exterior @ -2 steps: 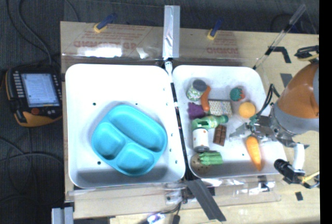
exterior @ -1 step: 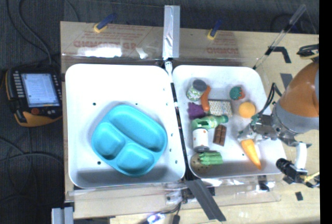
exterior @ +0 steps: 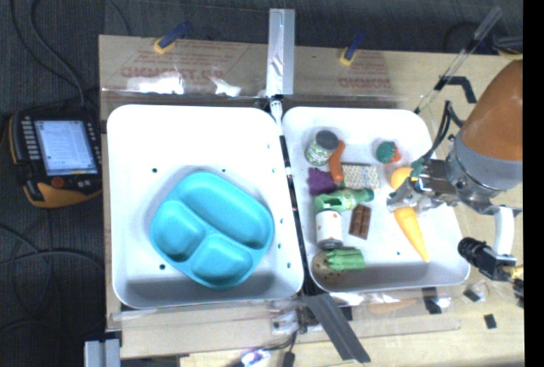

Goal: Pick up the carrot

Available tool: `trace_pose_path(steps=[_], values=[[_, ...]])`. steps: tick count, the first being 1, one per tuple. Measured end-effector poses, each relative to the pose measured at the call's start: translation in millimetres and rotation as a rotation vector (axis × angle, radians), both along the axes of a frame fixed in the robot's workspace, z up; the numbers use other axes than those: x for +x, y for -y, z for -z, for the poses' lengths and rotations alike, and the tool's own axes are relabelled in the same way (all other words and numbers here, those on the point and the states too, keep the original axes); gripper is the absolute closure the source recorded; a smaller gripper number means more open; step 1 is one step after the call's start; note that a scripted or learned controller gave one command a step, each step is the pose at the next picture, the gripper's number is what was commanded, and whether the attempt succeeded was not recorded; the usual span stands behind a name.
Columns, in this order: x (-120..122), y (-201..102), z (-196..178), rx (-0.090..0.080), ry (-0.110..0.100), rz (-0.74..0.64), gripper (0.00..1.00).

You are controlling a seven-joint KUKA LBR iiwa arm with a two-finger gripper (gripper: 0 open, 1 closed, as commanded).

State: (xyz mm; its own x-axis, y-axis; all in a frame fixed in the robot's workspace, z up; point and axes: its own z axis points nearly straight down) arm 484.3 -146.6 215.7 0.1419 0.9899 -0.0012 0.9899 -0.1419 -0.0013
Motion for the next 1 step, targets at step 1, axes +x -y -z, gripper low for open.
trace_pose_path(steps=[1], values=[[0.0,0.0,-0.1,0.0,0.0,0.0,0.0]])
